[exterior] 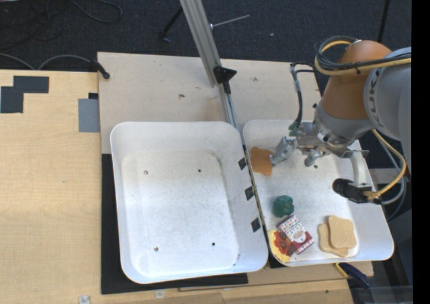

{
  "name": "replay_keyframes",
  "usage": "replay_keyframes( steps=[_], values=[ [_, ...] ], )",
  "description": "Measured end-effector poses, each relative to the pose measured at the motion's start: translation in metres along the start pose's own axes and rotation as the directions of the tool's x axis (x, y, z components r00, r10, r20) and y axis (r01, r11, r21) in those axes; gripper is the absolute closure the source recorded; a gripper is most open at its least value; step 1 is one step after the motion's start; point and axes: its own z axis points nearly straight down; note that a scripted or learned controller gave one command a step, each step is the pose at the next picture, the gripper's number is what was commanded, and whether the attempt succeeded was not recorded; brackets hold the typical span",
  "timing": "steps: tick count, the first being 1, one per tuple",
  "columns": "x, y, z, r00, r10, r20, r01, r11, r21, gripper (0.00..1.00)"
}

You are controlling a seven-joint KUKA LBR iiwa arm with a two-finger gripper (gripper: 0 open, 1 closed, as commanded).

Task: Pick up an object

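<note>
In the right bin [376, 242], a brown-orange block [261, 161] lies by the left wall. A dark green lump [283, 205] sits below it. Nearer the front are a red and white packet [294, 234] on a yellow item [277, 245], and tan bread-shaped pieces [339, 235]. My gripper [297, 155] hangs over the upper middle of this bin, open, with nothing between its fingers. Its left finger [280, 152] reaches close to the block's right edge; whether they touch I cannot tell.
The left bin [127, 141] lies beside the right one, with black clips [250, 192] along the shared edge. A slanted aluminium post [201, 30] rises behind the bins. Cables [302, 94] loop by the wrist.
</note>
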Motion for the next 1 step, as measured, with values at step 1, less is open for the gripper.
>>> replay_keyframes(
  steps=[1],
  values=[
    [0.0005,0.0043,0.0621,1.000,0.001,0.000,-0.001,1.000,-0.004,0.00]
  ],
)
